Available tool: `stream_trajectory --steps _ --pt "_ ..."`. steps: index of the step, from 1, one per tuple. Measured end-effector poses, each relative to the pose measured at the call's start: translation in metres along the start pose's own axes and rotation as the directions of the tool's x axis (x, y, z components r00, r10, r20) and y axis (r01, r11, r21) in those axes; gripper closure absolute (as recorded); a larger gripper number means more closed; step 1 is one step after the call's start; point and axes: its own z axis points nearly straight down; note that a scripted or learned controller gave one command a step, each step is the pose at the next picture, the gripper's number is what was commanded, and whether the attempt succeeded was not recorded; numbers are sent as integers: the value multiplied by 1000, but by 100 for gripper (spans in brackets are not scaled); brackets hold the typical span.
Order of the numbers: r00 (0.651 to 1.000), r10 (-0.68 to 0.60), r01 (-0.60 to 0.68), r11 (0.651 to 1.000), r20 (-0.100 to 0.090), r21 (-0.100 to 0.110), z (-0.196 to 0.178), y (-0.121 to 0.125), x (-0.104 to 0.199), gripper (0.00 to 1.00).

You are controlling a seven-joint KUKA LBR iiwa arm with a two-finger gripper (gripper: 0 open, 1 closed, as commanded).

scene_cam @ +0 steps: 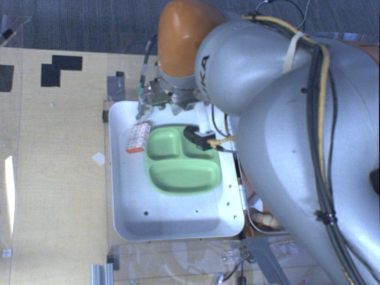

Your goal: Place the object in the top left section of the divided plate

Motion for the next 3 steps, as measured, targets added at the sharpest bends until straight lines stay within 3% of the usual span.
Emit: stream_trajectory --steps 1,2,3 --pt "994 -112 112 994 -3 -11 68 -77 30 0" --pt "990 141 -141 990 -14 -17 -72 -111 -47 0" --pt "991 127 -128 991 -30 -35 -89 -105 -38 100"
